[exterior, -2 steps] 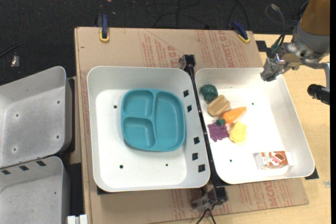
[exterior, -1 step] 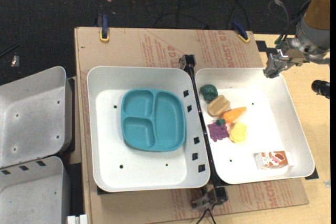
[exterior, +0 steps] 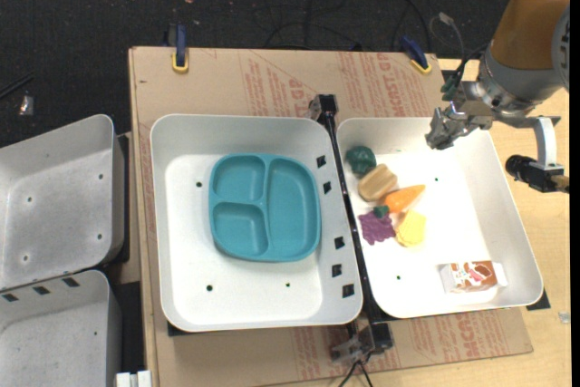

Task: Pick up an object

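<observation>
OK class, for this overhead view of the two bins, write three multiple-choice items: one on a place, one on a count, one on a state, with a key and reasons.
1. Where does the teal divided plate lie?
A. left bin
B. right bin
C. bare bench

2. How many compartments does the plate have?
A. two
B. three
C. five

3. How is the gripper placed?
A. above the right bin's far edge, apart from the toy carrot
B. pressed on the carrot
C. over the plate

Key: 1 A, the plate sits in the left bin. 2 B, ridges mark three sections. 3 A, white floor separates it from the carrot.
</observation>
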`<state>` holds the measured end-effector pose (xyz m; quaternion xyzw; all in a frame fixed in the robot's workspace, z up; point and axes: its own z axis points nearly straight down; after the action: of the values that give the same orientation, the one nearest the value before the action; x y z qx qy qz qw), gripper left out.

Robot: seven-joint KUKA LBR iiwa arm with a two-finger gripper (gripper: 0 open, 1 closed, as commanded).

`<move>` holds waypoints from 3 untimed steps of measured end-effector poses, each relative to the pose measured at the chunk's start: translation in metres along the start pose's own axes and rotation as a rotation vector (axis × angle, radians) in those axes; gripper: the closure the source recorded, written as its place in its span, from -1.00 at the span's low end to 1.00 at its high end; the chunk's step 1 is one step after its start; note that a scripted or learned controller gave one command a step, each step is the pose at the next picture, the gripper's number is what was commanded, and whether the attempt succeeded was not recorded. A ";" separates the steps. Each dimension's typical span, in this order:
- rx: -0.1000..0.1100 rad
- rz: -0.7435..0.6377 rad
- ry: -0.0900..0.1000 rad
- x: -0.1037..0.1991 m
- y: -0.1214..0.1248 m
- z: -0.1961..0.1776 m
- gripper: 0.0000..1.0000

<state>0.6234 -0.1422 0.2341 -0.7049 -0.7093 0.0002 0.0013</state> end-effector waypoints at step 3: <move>-0.001 -0.001 0.001 0.137 -0.035 0.002 1.00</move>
<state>0.5875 -0.0054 0.2323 -0.7044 -0.7098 -0.0003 0.0012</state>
